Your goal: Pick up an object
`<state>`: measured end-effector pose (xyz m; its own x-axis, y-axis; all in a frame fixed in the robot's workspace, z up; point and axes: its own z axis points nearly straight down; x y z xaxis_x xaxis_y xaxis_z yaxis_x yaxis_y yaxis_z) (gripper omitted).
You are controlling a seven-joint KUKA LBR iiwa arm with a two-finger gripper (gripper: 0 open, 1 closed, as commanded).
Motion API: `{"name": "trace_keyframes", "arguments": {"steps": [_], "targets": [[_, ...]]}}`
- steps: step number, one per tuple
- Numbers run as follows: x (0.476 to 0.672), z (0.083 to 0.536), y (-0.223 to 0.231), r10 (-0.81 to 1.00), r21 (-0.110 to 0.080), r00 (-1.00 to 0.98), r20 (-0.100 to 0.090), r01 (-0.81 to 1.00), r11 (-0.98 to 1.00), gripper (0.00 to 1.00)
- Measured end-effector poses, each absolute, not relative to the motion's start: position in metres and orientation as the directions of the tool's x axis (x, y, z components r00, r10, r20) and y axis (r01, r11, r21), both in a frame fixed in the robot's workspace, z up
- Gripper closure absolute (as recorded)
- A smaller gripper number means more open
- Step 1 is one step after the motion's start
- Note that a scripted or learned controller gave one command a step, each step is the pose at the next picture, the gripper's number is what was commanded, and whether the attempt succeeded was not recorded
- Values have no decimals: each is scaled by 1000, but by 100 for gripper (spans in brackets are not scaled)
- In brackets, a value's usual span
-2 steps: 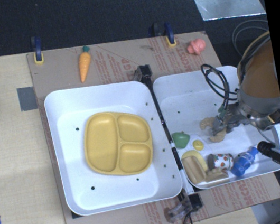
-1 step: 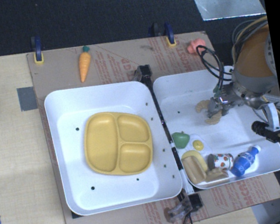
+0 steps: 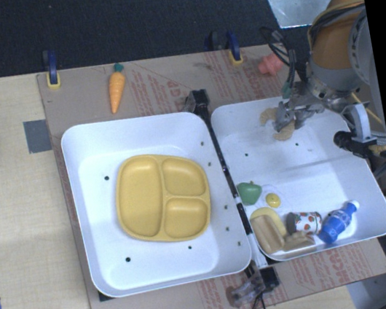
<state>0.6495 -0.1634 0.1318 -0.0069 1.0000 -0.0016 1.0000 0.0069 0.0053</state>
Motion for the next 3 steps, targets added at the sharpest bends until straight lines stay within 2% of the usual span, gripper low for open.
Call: {"name": "trace_keyframes", "arguments": {"steps": [1,2,3], "targets": [[657,127,-109,1000,-4,-9,2,1000,9,100],[658,197,3,1000,5,-15,5,1000,15,100],[606,236,14,1000,-5,-6,2,1000,6,100]]}}
